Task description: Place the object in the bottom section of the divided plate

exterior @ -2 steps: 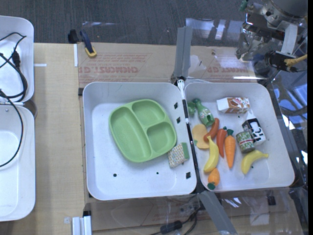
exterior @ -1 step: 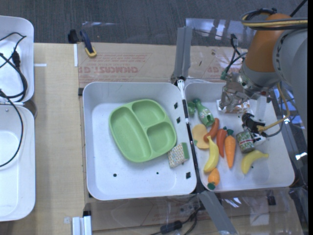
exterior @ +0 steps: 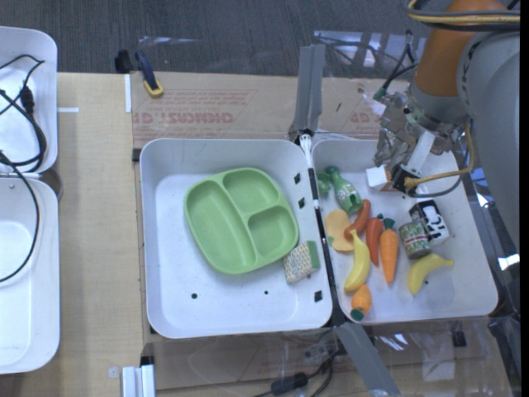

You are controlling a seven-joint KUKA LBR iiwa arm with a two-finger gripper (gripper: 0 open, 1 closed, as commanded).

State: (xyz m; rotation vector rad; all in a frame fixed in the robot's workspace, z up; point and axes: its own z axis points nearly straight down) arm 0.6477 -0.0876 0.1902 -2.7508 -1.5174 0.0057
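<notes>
Two shallow white plastic bins stood side by side on the bench: the left bin [exterior: 165, 304] held a light green plastic divided plate [exterior: 240, 219] with three sections, and just off the plate's lower right rim lay a small yellow-green sponge block [exterior: 301, 262]. The right bin [exterior: 463, 304] held the loose stock: a green plastic bottle [exterior: 340, 190], a pale orange flat piece [exterior: 336, 228], a red-orange chilli-shaped toy [exterior: 361, 215], two orange toy carrots [exterior: 388, 255], a yellow toy banana [exterior: 358, 265], a second yellow banana [exterior: 427, 270], a small printed tin can [exterior: 414, 238], a black-and-white carton [exterior: 431, 219] and a small white block [exterior: 378, 176]. The two-finger gripper [exterior: 402, 162] of the grey arm hung over the upper part of the right bin, beside the white block; cables and wrist hardware masked it, so whether it was open, closed or gripping anything could not be told. Which item counted as the object was likewise not settled by the view; every candidate in the right bin lay below and to the left of the gripper. The plate lay well apart, further left across the wall between the bins, its long axis running from upper left to lower right. Judged from this, the carry would run leftward over that wall toward the section nearest the lower edge of the view.
</notes>
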